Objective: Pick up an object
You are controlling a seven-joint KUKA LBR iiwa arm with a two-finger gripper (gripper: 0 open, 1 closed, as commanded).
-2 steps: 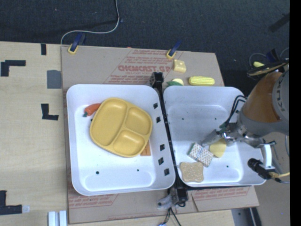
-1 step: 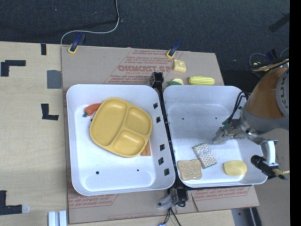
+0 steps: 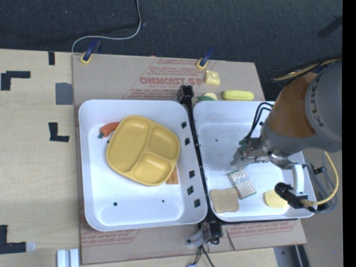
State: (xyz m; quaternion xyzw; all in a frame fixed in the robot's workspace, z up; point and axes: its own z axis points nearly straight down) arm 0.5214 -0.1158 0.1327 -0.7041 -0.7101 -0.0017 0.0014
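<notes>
Camera view: gripper [image 3: 243,159], grip state cannot be told, above speckled packet [image 3: 243,183] in right bin [image 3: 222,128]; toast-like piece [image 3: 224,200] beside

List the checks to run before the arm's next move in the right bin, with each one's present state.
1. Gripper is above the right bin: ok.
2. A target lies close by: ok; the speckled packet sits just below the gripper in the camera view.
3. Jaws open or shut: cannot tell, the wrist hides them.
4. Something held already: cannot tell; no object shows at the gripper.
5. Neighbours leave room around the packet: not ok; the tan sponge-like piece lies right against it, though the yellow piece lies apart.
6. Left bin items out of the way: ok; the yellow divided plate is beyond the divider.
</notes>
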